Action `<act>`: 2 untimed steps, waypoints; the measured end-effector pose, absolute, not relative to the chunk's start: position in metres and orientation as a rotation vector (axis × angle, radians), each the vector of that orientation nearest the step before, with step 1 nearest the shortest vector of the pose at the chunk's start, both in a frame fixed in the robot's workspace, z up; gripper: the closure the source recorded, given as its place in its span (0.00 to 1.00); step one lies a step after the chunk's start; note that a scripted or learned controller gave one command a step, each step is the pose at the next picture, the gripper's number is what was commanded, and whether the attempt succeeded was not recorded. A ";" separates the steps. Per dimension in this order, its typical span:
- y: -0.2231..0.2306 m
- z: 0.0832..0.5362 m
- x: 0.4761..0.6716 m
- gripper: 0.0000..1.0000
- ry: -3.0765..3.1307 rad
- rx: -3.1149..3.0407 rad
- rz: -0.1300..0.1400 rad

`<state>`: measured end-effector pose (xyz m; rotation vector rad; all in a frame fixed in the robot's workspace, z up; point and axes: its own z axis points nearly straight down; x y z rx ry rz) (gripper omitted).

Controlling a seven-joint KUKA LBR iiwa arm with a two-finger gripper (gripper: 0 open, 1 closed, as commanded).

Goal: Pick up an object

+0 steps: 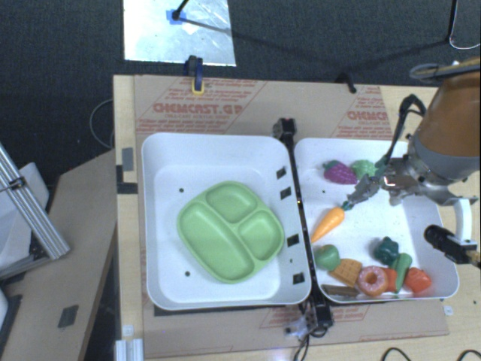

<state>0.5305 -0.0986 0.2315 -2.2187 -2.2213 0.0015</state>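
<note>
The right bin (432, 228) holds several toy foods. An orange carrot (328, 222) lies near its left wall. A purple bunch of grapes (340, 173) and a pale green piece (363, 168) sit at the back. My gripper (358, 194) hangs low over the right bin, just up and right of the carrot's thick end and below the grapes, pointing down-left. Nothing shows in its grasp.
Along the right bin's front lie a green round piece (326, 257), a tan waffle (347, 270), a pink donut (371, 279), a dark green broccoli (386, 250) and a red piece (418, 280). The left bin (161, 171) holds a green divided plate (229, 232).
</note>
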 end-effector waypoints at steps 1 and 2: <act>-0.088 0.179 0.528 0.00 -2.220 -2.217 0.003; -0.090 0.137 0.528 0.00 -2.219 -2.218 0.003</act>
